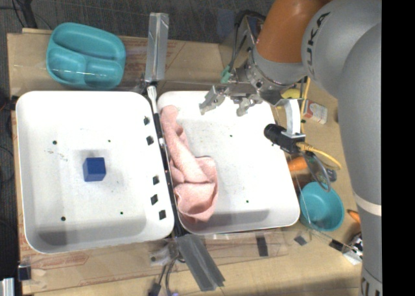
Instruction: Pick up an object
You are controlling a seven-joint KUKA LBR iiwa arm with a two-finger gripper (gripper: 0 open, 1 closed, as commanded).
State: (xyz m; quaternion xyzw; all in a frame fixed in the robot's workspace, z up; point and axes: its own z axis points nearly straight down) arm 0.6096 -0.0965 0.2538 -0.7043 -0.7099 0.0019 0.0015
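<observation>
The grey arm [350,93] reaches in from the right, its orange band [288,22] just above the wrist. The end effector [227,103] points leftward — fingers spread apart, nothing between them.

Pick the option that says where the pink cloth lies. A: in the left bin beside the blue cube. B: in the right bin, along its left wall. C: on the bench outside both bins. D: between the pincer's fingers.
B: the pink cloth lies bunched inside the right bin, against its left wall, while the blue cube sits alone in the left bin.
</observation>
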